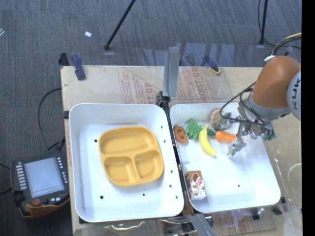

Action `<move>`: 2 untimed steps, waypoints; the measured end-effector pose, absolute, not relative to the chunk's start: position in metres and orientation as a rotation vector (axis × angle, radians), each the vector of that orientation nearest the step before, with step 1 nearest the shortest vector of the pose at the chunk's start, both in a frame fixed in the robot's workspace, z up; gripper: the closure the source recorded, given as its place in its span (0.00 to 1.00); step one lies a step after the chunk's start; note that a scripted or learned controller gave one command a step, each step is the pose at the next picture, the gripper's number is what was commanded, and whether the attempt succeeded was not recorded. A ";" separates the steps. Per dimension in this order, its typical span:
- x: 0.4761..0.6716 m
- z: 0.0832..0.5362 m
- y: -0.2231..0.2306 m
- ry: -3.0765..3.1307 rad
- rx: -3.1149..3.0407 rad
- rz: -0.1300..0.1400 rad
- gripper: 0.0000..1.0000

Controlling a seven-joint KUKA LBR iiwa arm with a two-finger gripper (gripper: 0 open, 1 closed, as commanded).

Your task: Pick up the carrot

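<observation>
In the camera view, looking down at a slant, a table (123,82) carries two shallow white bins side by side. The left bin (83,132) holds a yellow divided tray (131,155) with three compartments, lying near its middle.

The right bin (256,181) holds the food items, most of them gathered in its upper left part. The carrot (225,136), orange with a bit of green at its left end, lies on the bin floor roughly crosswise. Just to its left is a banana (206,141), lying at a slant, and beside the banana's upper end sits a green leafy vegetable (193,128). Further left, close to the bin's wall, is a small brown round item (180,134). Above the carrot, near the bin's far wall, a tan rounded item (217,117) is partly hidden by cables. A small carton (196,185) with a red and white print stands near the bin's lower left corner, well apart from the rest.

The arm (275,87) reaches in from the right, its orange band over the bin's right side. The gripper (239,142) hangs just beside the carrot's right end, its fingers (235,149) spread apart with nothing between them. Whether it touches the carrot cannot be told.

On the floor left of the table lies a control pendant (40,181) with a screen.
</observation>
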State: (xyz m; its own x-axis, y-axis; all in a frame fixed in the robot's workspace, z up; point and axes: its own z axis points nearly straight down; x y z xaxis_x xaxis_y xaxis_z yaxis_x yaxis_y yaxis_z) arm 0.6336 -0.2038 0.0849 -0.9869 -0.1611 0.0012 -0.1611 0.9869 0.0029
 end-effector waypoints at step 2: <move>0.565 0.086 -0.161 -3.089 0.566 -0.005 1.00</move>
